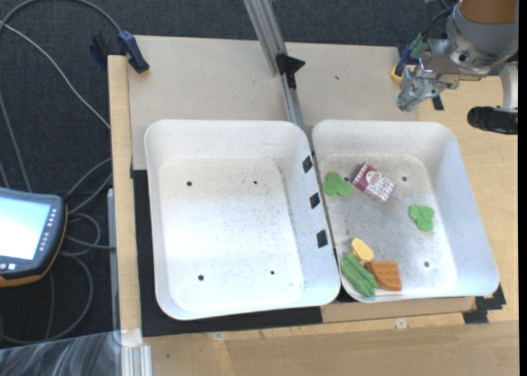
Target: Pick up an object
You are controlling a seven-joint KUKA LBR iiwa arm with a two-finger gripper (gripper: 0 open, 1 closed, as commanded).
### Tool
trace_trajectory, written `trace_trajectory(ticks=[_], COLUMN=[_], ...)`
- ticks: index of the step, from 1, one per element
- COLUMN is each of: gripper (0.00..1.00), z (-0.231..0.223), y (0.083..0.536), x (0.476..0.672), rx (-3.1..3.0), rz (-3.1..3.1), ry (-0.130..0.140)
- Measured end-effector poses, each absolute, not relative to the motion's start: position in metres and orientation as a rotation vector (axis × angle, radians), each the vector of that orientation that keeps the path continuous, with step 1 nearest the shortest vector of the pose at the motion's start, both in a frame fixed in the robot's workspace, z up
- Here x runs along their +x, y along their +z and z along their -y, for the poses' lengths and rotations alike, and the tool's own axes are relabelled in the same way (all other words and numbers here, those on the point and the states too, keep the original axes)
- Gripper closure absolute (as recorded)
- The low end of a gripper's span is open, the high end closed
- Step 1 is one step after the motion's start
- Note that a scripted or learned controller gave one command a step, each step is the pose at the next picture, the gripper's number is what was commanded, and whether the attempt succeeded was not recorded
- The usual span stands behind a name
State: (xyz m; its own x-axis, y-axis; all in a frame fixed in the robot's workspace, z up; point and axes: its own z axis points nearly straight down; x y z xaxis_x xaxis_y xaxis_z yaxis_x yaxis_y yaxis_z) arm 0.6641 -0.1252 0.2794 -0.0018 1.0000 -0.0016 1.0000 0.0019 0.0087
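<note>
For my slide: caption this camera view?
Gripper poised above right bin of small toys; left bin beside it.

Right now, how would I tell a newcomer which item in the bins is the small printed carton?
Look in the right-hand bin, the one that holds all the objects. In its upper middle, a small carton lies tilted between two green pieces. It is the only boxy item with a dark red and white printed wrapper; its neighbours are plain green, yellow or orange shapes.

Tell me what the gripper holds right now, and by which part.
Nothing. The gripper hangs above the bench beyond the right bin, with no object between its fingers. The small box and the other pieces lie in that bin.
</note>
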Motion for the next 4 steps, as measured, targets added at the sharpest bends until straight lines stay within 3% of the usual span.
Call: trace_trajectory(ticks=[2,4], gripper=[1.0,1.0], z=[0.03,-0.07], y=[0.252,0.228], x=[0.621,0.595], rx=[2.219,2.218], rz=[-2.232,-2.233], ry=[-0.003,-0.003])
